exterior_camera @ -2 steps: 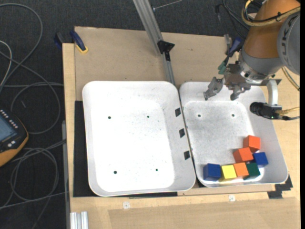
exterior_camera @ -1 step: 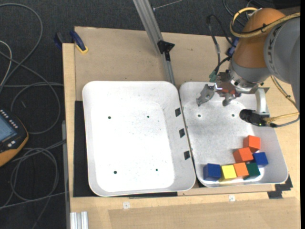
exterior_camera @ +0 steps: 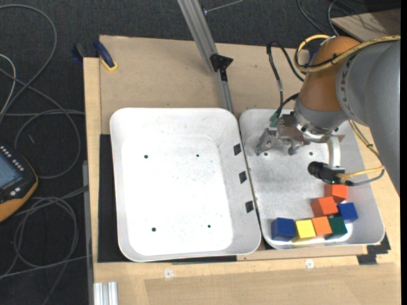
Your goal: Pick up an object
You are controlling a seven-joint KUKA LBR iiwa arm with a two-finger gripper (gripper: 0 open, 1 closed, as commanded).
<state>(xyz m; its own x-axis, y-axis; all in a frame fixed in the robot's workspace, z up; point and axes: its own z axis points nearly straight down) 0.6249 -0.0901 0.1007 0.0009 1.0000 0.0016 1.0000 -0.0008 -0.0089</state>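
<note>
Over the far end of the right bin (exterior_camera: 267, 170), near the wall it shares with the left bin (exterior_camera: 127, 170), the gripper (exterior_camera: 278, 142) hung above bare floor, and from where I stood I could not tell how it was set, though nothing showed in its grasp. Every candidate lay well apart from it in the bin's near right corner: a blue block (exterior_camera: 283, 227), a yellow block (exterior_camera: 305, 229), three orange blocks (exterior_camera: 326, 205) and a green one (exterior_camera: 339, 230), bunched together. By my reckoning nothing had been picked up, so the reach, the grasp and the lift all remained.
</note>
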